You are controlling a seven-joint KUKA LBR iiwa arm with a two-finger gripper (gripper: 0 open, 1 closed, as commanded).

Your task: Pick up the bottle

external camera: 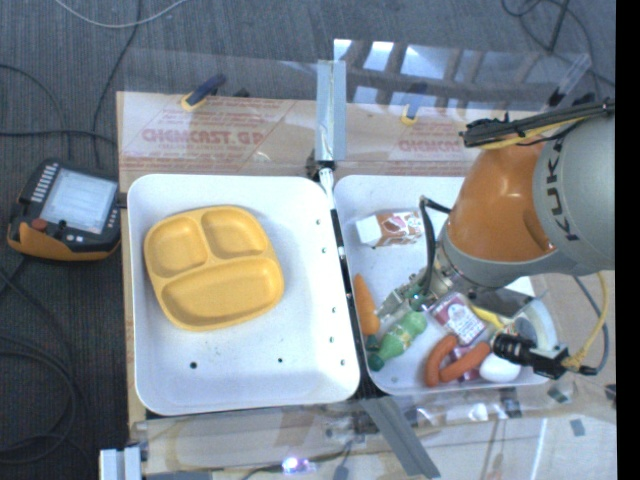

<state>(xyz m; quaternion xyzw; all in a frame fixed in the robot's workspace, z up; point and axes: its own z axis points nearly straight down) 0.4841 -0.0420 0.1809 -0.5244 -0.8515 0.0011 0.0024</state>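
Observation:
The bottle (398,336) is green and lies on its side near the front left of the right bin (350,208), cap end toward the bin's front corner. My gripper (413,297) hangs low just above and behind the bottle's upper end, under the orange wrist band (495,213). The bottle rests on the bin floor, and nothing visibly lifts it.
An orange carrot (367,305) lies left of the bottle along the bin wall. Sausages (455,360), a red packet (457,319) and a white egg (497,368) crowd the right side. A small carton (390,229) sits at the back. The left bin (240,368) holds a yellow divided tray (212,265).

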